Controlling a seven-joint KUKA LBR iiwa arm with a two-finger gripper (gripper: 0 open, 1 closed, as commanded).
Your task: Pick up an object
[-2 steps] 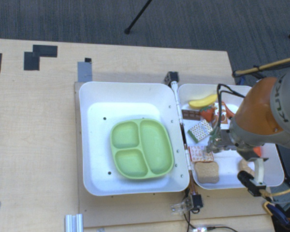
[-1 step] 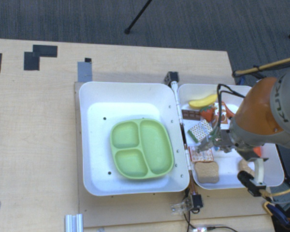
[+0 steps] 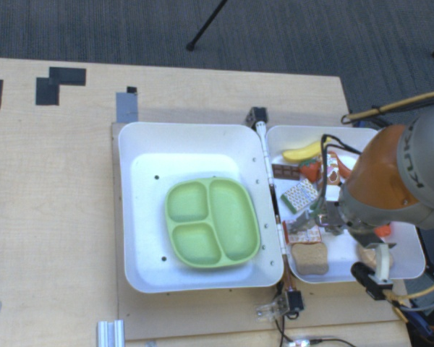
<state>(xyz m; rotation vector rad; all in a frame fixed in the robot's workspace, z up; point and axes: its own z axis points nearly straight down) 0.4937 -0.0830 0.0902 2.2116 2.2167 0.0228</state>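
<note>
Gripper (image 3: 324,219), its grasp impossible to judge under the grey, orange-banded wrist, hangs low over the right white bin's (image 3: 412,262) cluttered left side and, in judgement, should centre on one separate item, perhaps the tan bread-like block (image 3: 309,258) at the near edge.

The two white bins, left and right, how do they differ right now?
The left bin holds one large green divided plate; the right bin holds many small things, among them a banana and a slice of bread.
The left bin lies open to the camera; the right bin is partly covered by the arm reaching over it.
Both are shallow, white, and sit side by side.
</note>
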